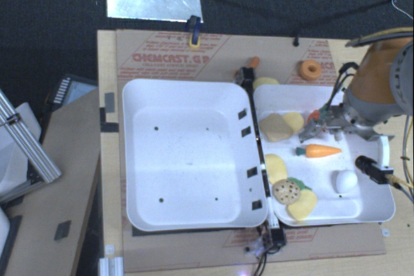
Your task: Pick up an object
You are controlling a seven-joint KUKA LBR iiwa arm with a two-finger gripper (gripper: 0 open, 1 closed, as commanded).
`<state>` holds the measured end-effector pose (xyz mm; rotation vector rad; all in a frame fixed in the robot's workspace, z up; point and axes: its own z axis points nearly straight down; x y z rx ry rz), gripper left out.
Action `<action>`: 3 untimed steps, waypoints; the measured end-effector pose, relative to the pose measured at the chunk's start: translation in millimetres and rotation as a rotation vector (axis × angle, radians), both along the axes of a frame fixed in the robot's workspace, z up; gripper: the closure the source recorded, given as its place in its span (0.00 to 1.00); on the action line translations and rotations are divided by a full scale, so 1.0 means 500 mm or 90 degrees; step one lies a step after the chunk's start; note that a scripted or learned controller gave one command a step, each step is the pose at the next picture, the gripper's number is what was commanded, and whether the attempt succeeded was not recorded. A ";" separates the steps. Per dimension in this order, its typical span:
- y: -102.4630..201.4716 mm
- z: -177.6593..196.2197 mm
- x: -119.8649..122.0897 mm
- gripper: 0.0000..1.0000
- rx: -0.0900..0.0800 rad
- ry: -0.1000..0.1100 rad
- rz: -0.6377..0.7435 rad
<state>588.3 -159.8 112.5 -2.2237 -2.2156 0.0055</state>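
Start at the near edge of the bench (194, 249), operator: you've got two white bins side by side, the left bin (139, 203) and the right bin (378, 207), with black clips along the seam between them.

In the right bin's near left corner you'll see a round speckled cookie (285, 190), touching a yellow piece (304, 204) just to its right, with a bit of green (299, 183) poking up between them. Just behind the cookie sits a pale yellow lump (276, 167) against the seam. Over toward the right side, a white egg (346, 180) lies on its own, apart from the rest.

Move up to mid-bin: an orange carrot (319, 151) lies crosswise, green tip pointing left. Right above it hangs your gripper (317, 125), reaching in from the right on the grey arm with its orange band (381, 71). From this angle you cannot tell how far the fingers are apart, and nothing is visibly between them.

Left of the gripper, a tan slice (276, 127) overlaps a small yellow piece (295, 120). At the far left corner, another pale yellow lump (265, 83) rests at the rim.

Beyond the bins, on the bench's far edge, sits an orange ring (310, 70).
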 end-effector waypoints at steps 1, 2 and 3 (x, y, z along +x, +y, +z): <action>0.007 0.030 0.007 1.00 -0.001 -0.006 0.004; 0.300 0.266 0.010 1.00 0.004 -0.012 0.014; 0.568 0.491 0.030 1.00 0.006 -0.013 0.015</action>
